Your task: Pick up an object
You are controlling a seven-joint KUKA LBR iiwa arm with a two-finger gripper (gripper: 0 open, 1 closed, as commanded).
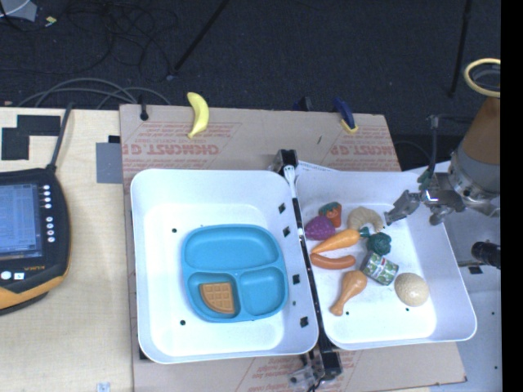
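One fixed camera looks down at a slant from above the tabletop [90, 137], taking in both white bins [155, 219].

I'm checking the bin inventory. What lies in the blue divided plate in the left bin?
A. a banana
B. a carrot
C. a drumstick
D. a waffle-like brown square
D: the waffle-like brown square sits in the lower left compartment of the blue divided plate; the carrot and drumstick lie in the right bin.
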